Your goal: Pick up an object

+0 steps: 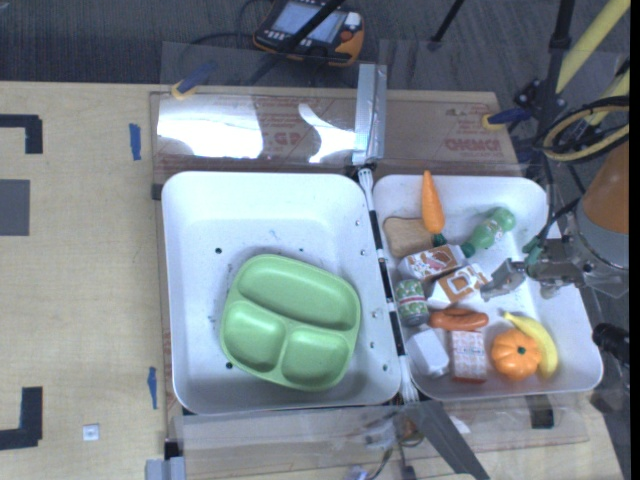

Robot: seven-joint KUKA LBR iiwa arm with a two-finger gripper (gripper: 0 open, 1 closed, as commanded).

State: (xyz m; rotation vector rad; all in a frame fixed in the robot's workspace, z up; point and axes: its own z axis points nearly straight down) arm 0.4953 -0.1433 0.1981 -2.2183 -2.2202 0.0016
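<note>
Over the right bin point(570, 313), the tool point(507, 276) hangs beside a small carton point(461, 284); whether it's apart, I cannot tell.

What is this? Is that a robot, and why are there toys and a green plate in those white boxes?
Yes, it is a robot arm. The picture comes from one camera fixed above a bench, looking down at a slant. The arm reaches in from the right, and its gripper, like a two-fingered hand, hangs over the right bin. That bin holds pretend food: a carrot, a green bottle, a slice of bread, little boxes, a small can, a banana and an orange pumpkin. The left bin holds a green plate with three sections. The robot's job is to pick something up. I can't see anything between its fingers right now.
</note>
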